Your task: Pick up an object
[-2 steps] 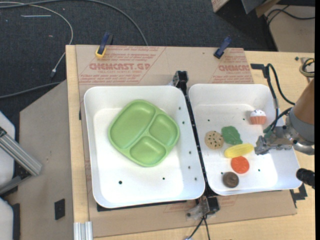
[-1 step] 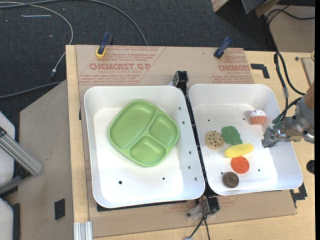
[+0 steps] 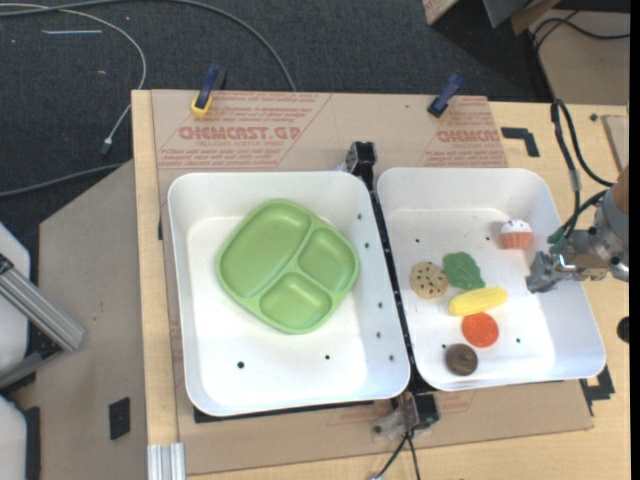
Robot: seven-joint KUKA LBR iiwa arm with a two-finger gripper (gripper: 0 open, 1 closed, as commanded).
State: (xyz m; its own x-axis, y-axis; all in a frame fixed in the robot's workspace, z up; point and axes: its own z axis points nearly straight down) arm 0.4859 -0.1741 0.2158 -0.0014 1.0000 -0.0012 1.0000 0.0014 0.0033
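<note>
Your gripper was at the right edge of the right bin, and I could not tell how it was set. Nothing was in it. The toys lay near, in that bin: a yellow piece, an orange ball, a green piece, a cookie, a brown ball and a cupcake. They sat close together, so you might have bumped two at once, or a round one could have rolled away.

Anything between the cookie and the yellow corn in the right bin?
Yes: the green leafy piece lies between the cookie and the yellow corn, per the camera view.
</note>
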